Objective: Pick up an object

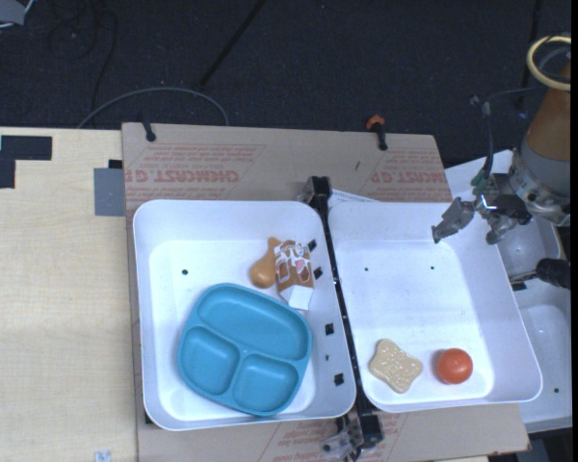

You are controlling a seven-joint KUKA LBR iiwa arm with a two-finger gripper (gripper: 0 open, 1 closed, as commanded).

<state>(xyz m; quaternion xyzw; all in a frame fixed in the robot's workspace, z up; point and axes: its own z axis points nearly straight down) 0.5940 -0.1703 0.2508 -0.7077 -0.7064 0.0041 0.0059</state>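
My gripper (473, 225) hangs over the far right corner of the right bin (414, 258), open, with nothing between its fingers. Toward that bin's near edge lie a tan cracker-shaped toy (396, 365) and a red ball-like tomato (454, 365), both well below the gripper and apart from it. The left bin (164, 258) holds a blue divided plate (243, 349). Behind the plate, an orange and brown toy (281, 264) rests against the wall between the bins.
The bins stand side by side on a cardboard sheet (270, 162) on the bench. A black clamp strip (329, 287) runs between them. A white ledge (549, 325) lies right of the right bin. Cables trail across the dark floor behind.
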